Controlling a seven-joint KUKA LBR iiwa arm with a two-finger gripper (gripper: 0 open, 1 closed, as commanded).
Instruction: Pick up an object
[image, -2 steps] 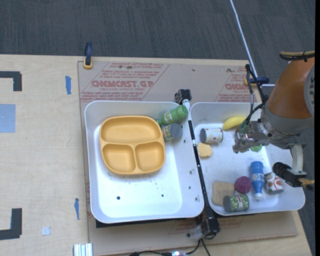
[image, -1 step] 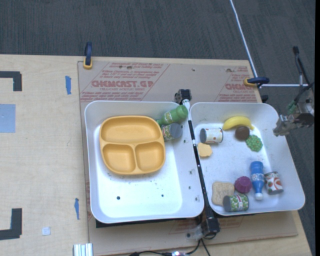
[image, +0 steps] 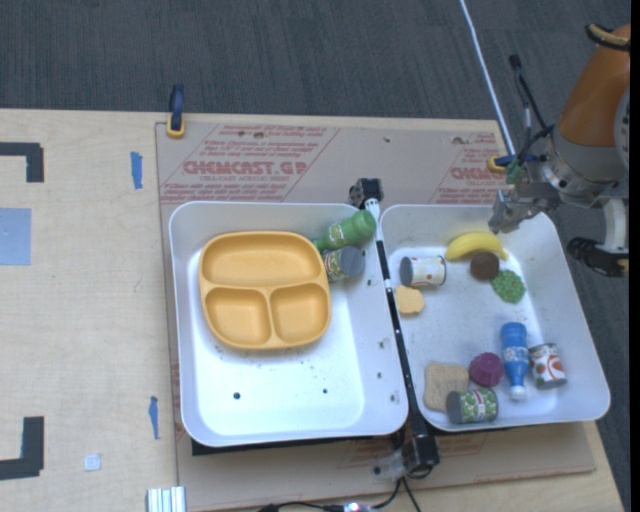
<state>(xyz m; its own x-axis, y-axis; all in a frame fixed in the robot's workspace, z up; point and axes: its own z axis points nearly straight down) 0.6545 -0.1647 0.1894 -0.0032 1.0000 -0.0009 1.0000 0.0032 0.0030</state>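
Observation:
My gripper (image: 507, 213) hangs over the far edge of the right bin (image: 580, 330), just up and right of a yellow banana (image: 474, 244). Nothing is visibly held in it. Beside the banana lie a brown ball (image: 485, 265) and a green broccoli piece (image: 508, 287). A white can (image: 423, 271) and a yellow biscuit (image: 408, 300) sit by the bin's left wall. Nearer the front are a blue bottle (image: 514, 355), a purple fruit (image: 487, 369), a red-and-white can (image: 547, 365), a bread slice (image: 445, 382) and a green can (image: 472, 405).
The left bin (image: 280, 400) holds a yellow divided plate (image: 265, 290), a green bottle (image: 346, 232) and a grey can (image: 345, 263) at its far right corner. A black clamp (image: 367, 190) sits where the bins meet at the back.

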